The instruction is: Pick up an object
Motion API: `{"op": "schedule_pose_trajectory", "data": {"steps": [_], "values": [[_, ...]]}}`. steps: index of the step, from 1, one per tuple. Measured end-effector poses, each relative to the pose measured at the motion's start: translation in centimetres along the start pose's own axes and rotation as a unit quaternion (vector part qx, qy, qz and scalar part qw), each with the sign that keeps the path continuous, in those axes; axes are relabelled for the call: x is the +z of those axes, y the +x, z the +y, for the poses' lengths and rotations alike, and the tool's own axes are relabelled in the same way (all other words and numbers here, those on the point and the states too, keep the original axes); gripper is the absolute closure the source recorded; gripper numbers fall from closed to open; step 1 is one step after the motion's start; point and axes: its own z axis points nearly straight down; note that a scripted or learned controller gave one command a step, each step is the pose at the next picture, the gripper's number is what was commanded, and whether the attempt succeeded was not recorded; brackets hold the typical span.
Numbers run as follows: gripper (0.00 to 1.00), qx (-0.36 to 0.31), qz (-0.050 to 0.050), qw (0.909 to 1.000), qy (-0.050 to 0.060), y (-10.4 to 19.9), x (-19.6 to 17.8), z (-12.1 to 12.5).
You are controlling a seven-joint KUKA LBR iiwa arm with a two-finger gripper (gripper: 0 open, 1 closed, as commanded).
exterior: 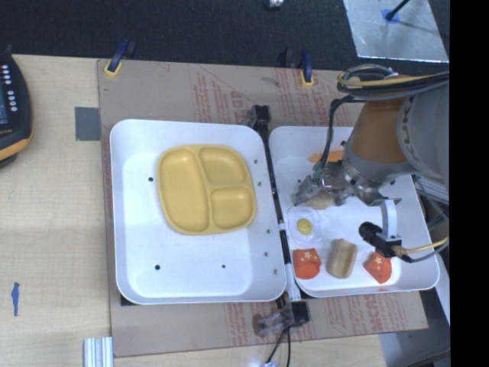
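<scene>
The bench was a pale wood top with a sheet of cardboard [191, 90] clipped over it, and the two white bins sat on that side by side. Over at the far left edge was some kind of handheld controller [11, 105], well away from everything.

The left bin [137, 274] had just a yellow divided plate [206, 188] lying flat in its upper half, untouched as far as I could tell.

The right bin [416, 281] was where the action was. Along its near side sat a little fried-egg toy [304, 225], a red piece [306, 264], a tan cylinder [341, 258] and another red piece [378, 267], all resting on the bin floor. A bit of orange [325, 157] peeked out near the back wall.

So nothing was picked up yet, I'd say; the whole grab was left to do.

The arm [390, 140] reached in from the right, wrist bent down over the upper middle of that bin, with the gripper [321, 191] low, just above the egg toy. Too much clutter around the tip, so I honestly couldn't tell its state or whether it had anything.
</scene>
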Motion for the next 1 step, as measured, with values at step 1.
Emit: {"op": "schedule_pose_trajectory", "data": {"steps": [1], "values": [[0.0,0.002,-0.003,1.0,-0.007,-2.82,-2.92,3.42]]}}
